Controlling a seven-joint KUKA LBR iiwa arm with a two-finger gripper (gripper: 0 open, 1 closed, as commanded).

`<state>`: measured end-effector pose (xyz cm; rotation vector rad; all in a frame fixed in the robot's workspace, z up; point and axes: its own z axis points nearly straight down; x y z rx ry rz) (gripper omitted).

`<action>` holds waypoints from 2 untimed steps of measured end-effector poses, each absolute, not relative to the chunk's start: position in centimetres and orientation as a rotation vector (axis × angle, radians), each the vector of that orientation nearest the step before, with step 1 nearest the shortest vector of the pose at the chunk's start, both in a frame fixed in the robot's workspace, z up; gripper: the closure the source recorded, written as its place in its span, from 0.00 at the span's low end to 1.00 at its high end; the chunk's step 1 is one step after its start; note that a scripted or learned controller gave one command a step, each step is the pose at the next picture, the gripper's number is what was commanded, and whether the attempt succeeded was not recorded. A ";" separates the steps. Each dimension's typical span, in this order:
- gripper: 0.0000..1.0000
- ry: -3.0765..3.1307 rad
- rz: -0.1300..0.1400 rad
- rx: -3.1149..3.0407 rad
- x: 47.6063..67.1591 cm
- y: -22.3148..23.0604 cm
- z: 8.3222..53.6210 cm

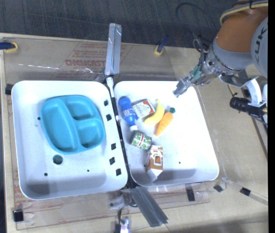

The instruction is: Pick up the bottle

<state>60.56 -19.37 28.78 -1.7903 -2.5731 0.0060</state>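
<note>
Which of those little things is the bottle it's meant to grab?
Look in the right-hand white bin, at its left wall beside the divider. The bottle lies there, left of the banana and carrot. It is the only item with a blue cap and blue label.

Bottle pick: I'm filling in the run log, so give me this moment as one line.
stage: approach | gripper: above right bin far edge, holding nothing | bottle: lying in right bin by divider, untouched
</note>
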 end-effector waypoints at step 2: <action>1.00 -2.472 0.002 -1.945 47.7 -21.1 40.2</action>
